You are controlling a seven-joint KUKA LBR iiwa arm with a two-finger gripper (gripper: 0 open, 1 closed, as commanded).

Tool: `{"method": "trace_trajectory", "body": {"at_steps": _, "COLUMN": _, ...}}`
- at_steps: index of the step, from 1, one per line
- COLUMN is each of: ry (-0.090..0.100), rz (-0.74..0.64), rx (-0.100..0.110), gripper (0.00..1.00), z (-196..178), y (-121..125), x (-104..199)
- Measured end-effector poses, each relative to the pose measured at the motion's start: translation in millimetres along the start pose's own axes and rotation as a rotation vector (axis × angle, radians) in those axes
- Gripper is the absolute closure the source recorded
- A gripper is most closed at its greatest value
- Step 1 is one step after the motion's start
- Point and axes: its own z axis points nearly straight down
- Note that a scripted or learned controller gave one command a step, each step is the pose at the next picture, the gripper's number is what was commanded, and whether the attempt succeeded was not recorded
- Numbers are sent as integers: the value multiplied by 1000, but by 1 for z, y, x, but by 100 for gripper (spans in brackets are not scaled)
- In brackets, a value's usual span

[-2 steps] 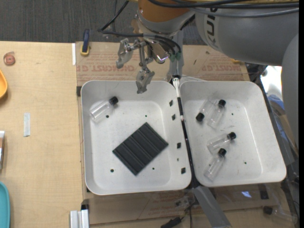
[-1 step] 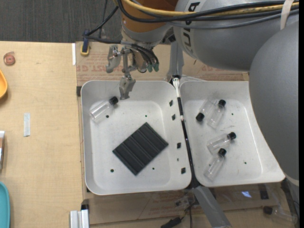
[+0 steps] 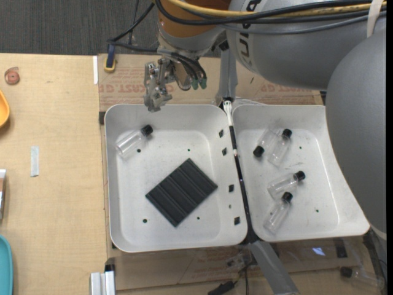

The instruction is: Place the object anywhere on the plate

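The plate is a black ribbed square lying flat in the middle of the left bin, turned like a diamond. A clear vial with a black cap lies in that bin's back left corner, well apart from the plate. My gripper hangs over the back rim of the left bin, just behind and to the right of that vial and higher than it. I see nothing held in it.
The right bin holds several more clear vials with black caps, scattered across its middle. The arm's large grey body covers the upper right. A wooden bench top lies to the left.
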Motion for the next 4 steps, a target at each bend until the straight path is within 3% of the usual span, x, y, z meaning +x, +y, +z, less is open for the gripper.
{"method": "trace_trajectory", "body": {"at_steps": 1, "ry": 4, "rz": -221, "rx": 1, "gripper": 100, "z": -3, "y": -27, "x": 54}}
{"method": "trace_trajectory", "body": {"at_steps": 2, "ry": 5, "rz": -387, "rx": 0, "gripper": 100, "z": -2, "y": -46, "x": 68}}
{"method": "trace_trajectory", "body": {"at_steps": 3, "ry": 2, "rz": -607, "rx": -1, "gripper": 100, "z": -2, "y": 4, "x": 44}}
{"method": "trace_trajectory", "body": {"at_steps": 4, "ry": 2, "rz": -754, "rx": -2, "gripper": 100, "z": -2, "y": -19, "x": 33}}
